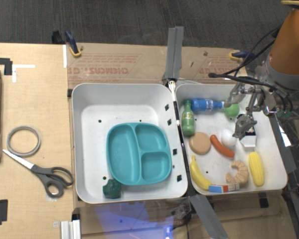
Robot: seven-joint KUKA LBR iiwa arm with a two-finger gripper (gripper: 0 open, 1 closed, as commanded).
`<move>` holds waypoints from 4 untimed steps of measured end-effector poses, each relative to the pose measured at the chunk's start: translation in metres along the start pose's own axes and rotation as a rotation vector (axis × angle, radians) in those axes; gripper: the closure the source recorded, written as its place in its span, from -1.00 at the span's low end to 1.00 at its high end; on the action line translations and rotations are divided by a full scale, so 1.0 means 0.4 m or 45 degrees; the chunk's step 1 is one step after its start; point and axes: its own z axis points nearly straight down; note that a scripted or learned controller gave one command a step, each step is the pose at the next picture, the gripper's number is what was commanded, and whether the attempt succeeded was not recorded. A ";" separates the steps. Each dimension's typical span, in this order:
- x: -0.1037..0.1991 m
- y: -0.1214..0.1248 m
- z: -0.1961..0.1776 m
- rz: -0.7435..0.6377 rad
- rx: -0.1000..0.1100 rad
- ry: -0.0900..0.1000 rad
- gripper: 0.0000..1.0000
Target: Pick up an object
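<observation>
Grey metal two-finger gripper [243, 126] hangs over right white bin [275, 183], just above small white block [248, 141] beside orange-red sausage [222, 146]; grip state unclear.

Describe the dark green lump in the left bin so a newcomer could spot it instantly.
Start at the left bin, which holds a teal divided tray. Follow the tray to its near-left corner: the dark green lump sits there against the bin's front wall. It is small, bumpy and much darker than the smooth teal tray beside it.
</observation>
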 end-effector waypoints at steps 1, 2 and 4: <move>0.115 -0.049 0.349 0.130 0.000 0.002 -1.00; 0.056 0.000 0.462 0.105 0.003 -0.012 -1.00; -0.105 -0.189 0.374 0.253 0.001 -0.005 -1.00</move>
